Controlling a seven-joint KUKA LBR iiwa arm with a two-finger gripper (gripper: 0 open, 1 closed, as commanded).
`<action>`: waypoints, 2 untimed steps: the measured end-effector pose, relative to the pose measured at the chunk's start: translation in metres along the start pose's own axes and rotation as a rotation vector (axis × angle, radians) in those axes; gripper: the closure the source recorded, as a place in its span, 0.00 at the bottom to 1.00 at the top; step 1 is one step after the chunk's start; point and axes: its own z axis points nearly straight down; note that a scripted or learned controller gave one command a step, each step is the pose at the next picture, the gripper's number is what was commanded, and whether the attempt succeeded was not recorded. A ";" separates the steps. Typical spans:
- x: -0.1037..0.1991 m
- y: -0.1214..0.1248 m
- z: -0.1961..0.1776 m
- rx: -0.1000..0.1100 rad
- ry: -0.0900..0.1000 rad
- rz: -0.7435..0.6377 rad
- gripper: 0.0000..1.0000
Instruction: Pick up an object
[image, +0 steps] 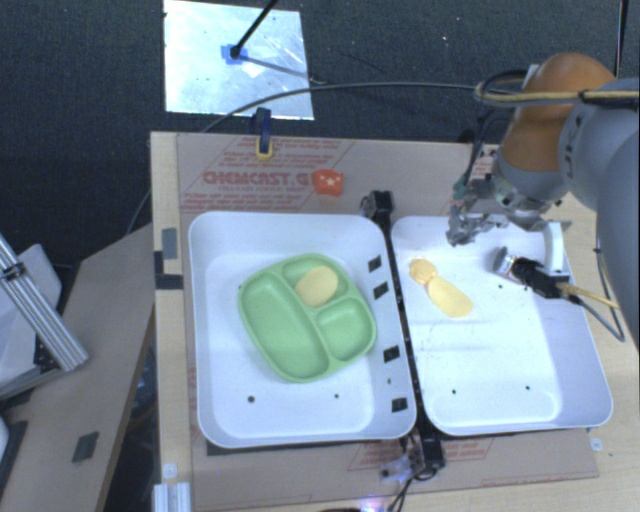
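Camera view puts the claw (463, 233) over the eleven o'clock corner of the right bin (520, 400); whether it is open or closed cannot be told. The yellow piece (441, 288) lies on that bin's floor at the claw's seven o'clock, near but apart.

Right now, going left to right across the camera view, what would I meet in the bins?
Green plate, holding a yellow lump → black clips along the middle divide → long yellow piece in the right bin. The gripper overlaps that piece's span, so I leave it unplaced.
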 end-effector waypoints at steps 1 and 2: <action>0.003 0.004 -0.045 -0.001 0.000 -0.001 1.00; 0.003 0.006 -0.100 -0.002 0.000 -0.002 1.00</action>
